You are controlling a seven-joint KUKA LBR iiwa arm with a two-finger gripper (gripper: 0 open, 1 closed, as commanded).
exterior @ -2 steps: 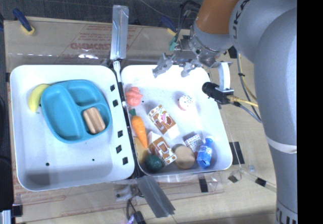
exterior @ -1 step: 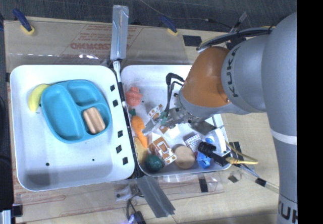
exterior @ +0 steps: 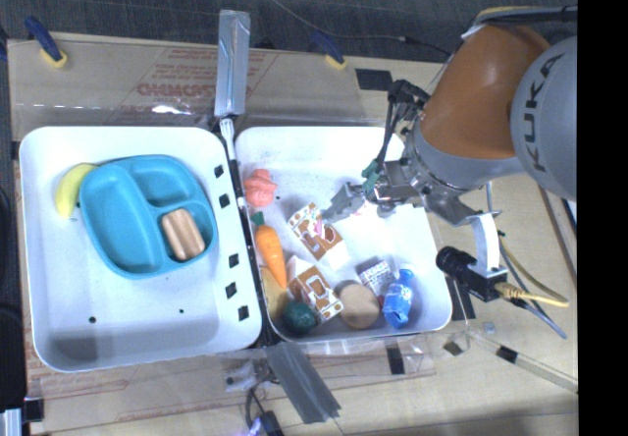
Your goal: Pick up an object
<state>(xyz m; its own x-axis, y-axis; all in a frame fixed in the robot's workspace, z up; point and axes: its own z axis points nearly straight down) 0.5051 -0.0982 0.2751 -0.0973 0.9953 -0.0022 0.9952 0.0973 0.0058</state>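
Note:
My gripper [exterior: 361, 205] hangs over the middle of the right bin [exterior: 324, 144], open, with bare bin floor showing between its fingers. Just left and below it lies a small orange-and-white carton [exterior: 316, 231]. Along the bin's left side are a pink lumpy toy [exterior: 260, 188] and a carrot [exterior: 272, 253]. At the front edge sit a second carton [exterior: 314, 291], a dark green ball [exterior: 301, 317], a brown potato-like lump [exterior: 359, 304], a dark wrapped packet [exterior: 375, 274] and a blue packet [exterior: 397, 299]. The gripper touches none of them.
The left bin [exterior: 59, 306] holds a blue divided plate [exterior: 137, 208] with a bread roll [exterior: 183, 234] in it and a banana [exterior: 69, 188] at its left. The arm's bulky grey-and-orange body [exterior: 491, 110] covers the right bin's right rim.

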